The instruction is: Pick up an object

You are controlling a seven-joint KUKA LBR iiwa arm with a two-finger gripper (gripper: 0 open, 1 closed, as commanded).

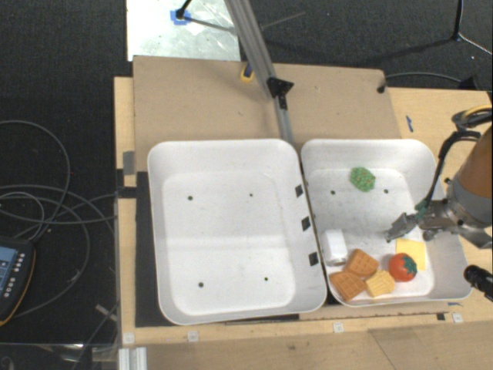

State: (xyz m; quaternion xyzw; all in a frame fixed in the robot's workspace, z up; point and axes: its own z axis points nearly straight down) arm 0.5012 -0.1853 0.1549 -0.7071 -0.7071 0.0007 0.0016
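While the gripper (407,226) hangs at the right of the frame, over the right-hand bin (420,154), you have the cluster of small things in that bin's lower part just below it; whether its claw stands open or closed I cannot tell from this slant, so check that before you commit. My judgement is that the nearest fair target is the yellow block (411,250), which lies just under the tool and touches the red tomato-like piece (403,267) below it; if you go for it, come down straight and centre over the block, since a slanted approach is likely to nudge the red piece and shift both.

Lower left of those, two orange waffle-like pieces (354,274) and a paler yellow piece (380,284) lie crowded and touching, with a small white block (336,245) just above them near the bin's left wall; that crowding makes a clean pinch harder, I think. By contrast the green lumpy piece (362,178) sits alone in the upper middle of the bin, well apart from everything, and may be the safer pick; it looks small, rounded and rough-surfaced. At the frame's centre left is the left-hand bin (162,206).
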